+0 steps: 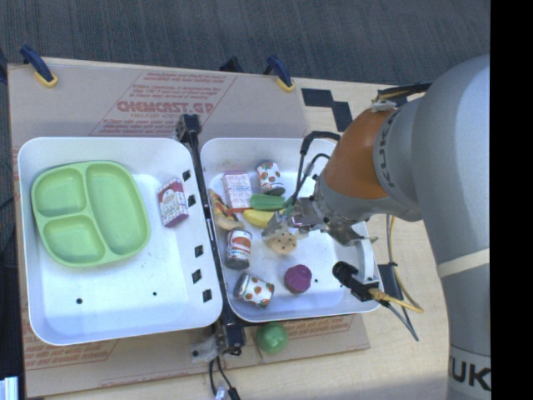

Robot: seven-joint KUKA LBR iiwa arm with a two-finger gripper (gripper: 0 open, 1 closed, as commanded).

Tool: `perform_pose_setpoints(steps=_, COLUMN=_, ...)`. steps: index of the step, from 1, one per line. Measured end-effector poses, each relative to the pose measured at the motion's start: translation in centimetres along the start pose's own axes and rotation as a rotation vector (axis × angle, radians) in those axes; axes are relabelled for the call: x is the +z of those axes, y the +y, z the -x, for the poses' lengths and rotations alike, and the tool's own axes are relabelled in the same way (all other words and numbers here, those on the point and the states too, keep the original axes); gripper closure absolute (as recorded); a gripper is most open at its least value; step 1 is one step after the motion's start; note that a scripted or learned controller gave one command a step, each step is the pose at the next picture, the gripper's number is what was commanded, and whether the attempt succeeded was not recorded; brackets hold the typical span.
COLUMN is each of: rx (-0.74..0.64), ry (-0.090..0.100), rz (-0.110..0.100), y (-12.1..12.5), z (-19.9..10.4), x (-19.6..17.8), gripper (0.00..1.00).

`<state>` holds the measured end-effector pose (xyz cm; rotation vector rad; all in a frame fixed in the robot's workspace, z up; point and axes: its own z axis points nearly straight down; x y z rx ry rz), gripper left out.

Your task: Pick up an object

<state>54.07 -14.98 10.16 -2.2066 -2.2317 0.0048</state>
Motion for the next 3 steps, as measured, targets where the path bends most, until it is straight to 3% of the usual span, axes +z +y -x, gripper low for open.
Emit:
perform_pose_setpoints(steps=1, rx=0.005, ry=-0.001, rz=0.007, y=-1.5, z=-4.5, x=-13.9, gripper=1.0)
perform_pose_setpoints(steps=2, rx=0.004, ry=0.0, rz=0.002, y=-4.4, z=-7.5, x=-13.1, gripper=1.0)
perform_pose_setpoints(steps=3, rx=-0.002, ry=-0.001, rz=0.003, y=-4.3, z=-7.5, x=-14.2, gripper=1.0)
